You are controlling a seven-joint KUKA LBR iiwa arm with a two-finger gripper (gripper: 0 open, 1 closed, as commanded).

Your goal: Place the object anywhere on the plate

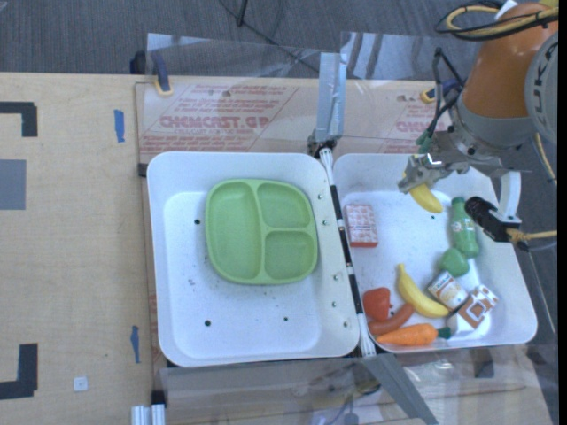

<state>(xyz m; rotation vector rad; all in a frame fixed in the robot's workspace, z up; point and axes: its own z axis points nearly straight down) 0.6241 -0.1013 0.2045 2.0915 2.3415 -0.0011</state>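
- Arm (509,60) comes in from the upper right, grey with an orange band; its top is cut off by the frame edge and cables loop over it.
- Gripper (425,182) sits over the back of the right bin (523,326), seen from above, so the finger tips are hard to separate from the wrist hardware.
- Small yellow object (428,199) is right at the finger tips, its upper end tucked under them. It looks pinched between the fingers, probably clamped, though the contact itself is partly hidden.
- Cannot tell if the yellow object is lifted or touching the bin floor.
- Green divided plate (261,230) lies in the left bin (173,326), well to the left of the gripper, across the wall between the bins.
- Pink-red packet (361,224) lies left of and just below the gripper, near the bin wall.
- Green bottle (462,227) lies just right of and below the gripper; a black part of the arm rig crosses beside its top.
- Banana (418,295) lies below the gripper, mid bin.
- Small cartons (465,299) sit by the banana's right end, print too small to read; a green lump above them is partly covered.
- Carrot (409,335) and a red item (376,303) lie at the front edge, farthest below the gripper, overlapping so their outlines blur.
- Clear panels behind the bins glare over the printed board (226,113).
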